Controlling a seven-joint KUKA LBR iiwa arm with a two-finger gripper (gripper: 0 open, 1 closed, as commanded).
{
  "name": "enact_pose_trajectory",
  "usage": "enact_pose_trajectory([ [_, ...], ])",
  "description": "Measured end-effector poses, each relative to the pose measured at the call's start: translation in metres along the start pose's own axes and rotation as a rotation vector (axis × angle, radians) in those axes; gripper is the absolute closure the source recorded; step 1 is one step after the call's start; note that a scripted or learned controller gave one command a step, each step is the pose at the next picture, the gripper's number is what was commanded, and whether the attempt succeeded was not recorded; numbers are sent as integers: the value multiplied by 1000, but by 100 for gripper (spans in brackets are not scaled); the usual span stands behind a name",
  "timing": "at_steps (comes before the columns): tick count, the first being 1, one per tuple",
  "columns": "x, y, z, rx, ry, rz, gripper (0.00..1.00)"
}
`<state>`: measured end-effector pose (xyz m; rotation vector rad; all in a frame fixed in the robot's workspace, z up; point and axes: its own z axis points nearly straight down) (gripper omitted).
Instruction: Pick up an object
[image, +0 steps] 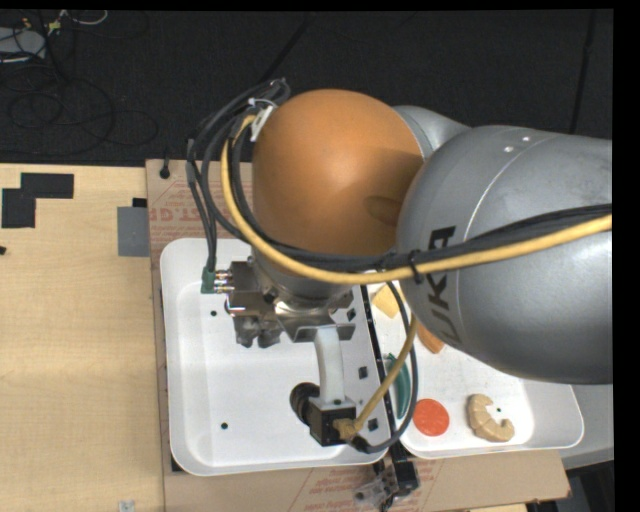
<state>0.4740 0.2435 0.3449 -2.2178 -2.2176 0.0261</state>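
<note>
- Arm (500, 250): grey, with an orange section above the wrist; it reaches in from the right and covers the far part of both bins; yellow and black cables loop round the orange section.
- Gripper (265, 322): hangs below the orange section, over the far half of the left bin (190, 350); whether it is open or closed cannot be told from this view; its height above the bin floor cannot be told either.
- Left bin: white and shallow; two small dark specks (224, 426) mark its bare floor, one near the far left, one near the front left.
- Right bin (550, 430): white, set just beside the left bin; the arm hides most of it; only the front strip is in sight.
- Disc (432, 417): orange, flat on the right bin floor, near the wall between the bins.
- Curved piece (490, 418): tan, lying just right of the disc, apart from it.
- Wedge (428, 338): orange, farther back in the right bin, partly under the arm.
- All three things lie in the right bin, well apart from the gripper.
- Bench (70, 330): pale wood; black patches (40, 195) and a grey patch (130, 230) sit on it, left of the bins.
</note>
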Motion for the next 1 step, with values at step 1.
enact_pose_trajectory([
  [1, 2, 14, 264, -13, 6, 0, 100],
])
